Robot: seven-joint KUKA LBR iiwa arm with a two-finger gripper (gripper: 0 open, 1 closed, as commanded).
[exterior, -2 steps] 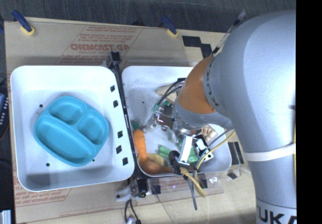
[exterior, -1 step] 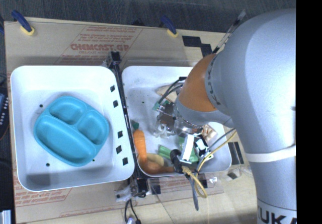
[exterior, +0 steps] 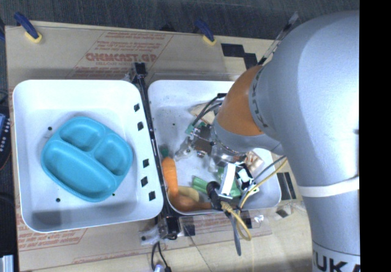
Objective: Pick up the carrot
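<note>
The arm (exterior: 293, 99) is reaching into the right bin (exterior: 168, 99), its claw (exterior: 204, 145) hanging near the carrot (exterior: 170, 176) lying by the left wall. A blue tray (exterior: 85, 158) is sitting in the left bin (exterior: 36, 99). The claw's grip is probably hidden.

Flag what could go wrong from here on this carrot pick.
1. The carrot lies tight against the right bin's left wall, so a finger may well hit that wall.
2. A brown item and a green piece crowd the carrot's lower end; the gripper might take those instead.
</note>
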